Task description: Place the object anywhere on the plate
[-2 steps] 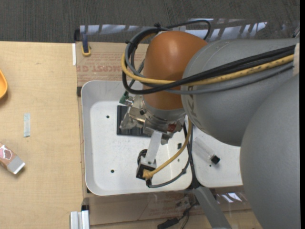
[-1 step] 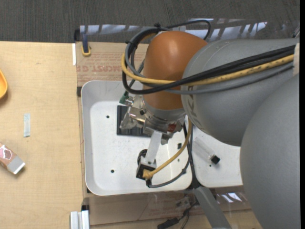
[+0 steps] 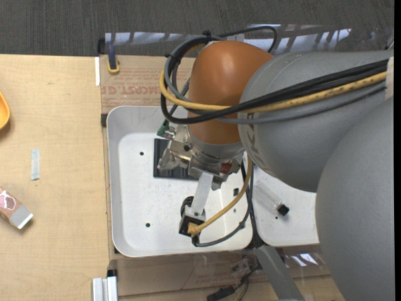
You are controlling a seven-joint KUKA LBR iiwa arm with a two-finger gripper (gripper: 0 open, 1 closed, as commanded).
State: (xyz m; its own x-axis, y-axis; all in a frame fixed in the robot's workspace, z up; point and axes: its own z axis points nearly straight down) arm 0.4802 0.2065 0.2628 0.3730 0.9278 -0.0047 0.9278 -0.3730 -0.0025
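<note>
My gripper [image 3: 172, 158] hangs low over the back middle of the left white bin [image 3: 128, 187], under the orange wrist band. Directly beneath it lies a flat dark square thing [image 3: 164, 167], half covered by the gripper. A small green piece [image 3: 164, 129] peeks out just behind the wrist, near the bin's back wall. The arm hides what is at the gripper's tips, and I cannot make out which of these is the plate.
The right bin [image 3: 294, 227] holds a small black piece [image 3: 282, 210] and a clear slim thing [image 3: 266, 199]. On the wooden bench to the left lie a grey strip [image 3: 35, 165], a pink-and-white block [image 3: 14, 209] and a yellow edge [image 3: 3, 113].
</note>
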